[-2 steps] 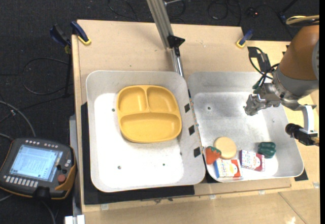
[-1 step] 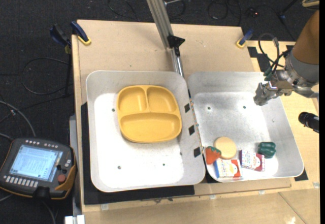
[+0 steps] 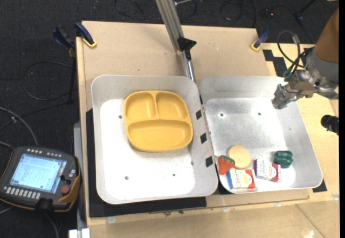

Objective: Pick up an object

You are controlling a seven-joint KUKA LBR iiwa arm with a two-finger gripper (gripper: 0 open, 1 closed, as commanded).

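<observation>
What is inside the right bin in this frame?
Along the near edge of the right bin lie an orange-red toy, a round tan piece, two small boxes and a green toy. The boxes hide whatever lies beneath them.

Two shallow white bins sit side by side on the surface: the left bin (image 3: 108, 123) and the right bin (image 3: 253, 118). In the left one lies a single yellow divided plate (image 3: 158, 121), split into three compartments. The right one holds five small things gathered along its near edge: one round tan bun (image 3: 239, 156), one red strawberry-like toy (image 3: 225, 163), one green toy (image 3: 283, 158), and two small printed boxes, one box (image 3: 242, 179) beside the other box (image 3: 267, 170). One arm (image 3: 329, 53) reaches in, carrying one tool (image 3: 282, 97).
</observation>
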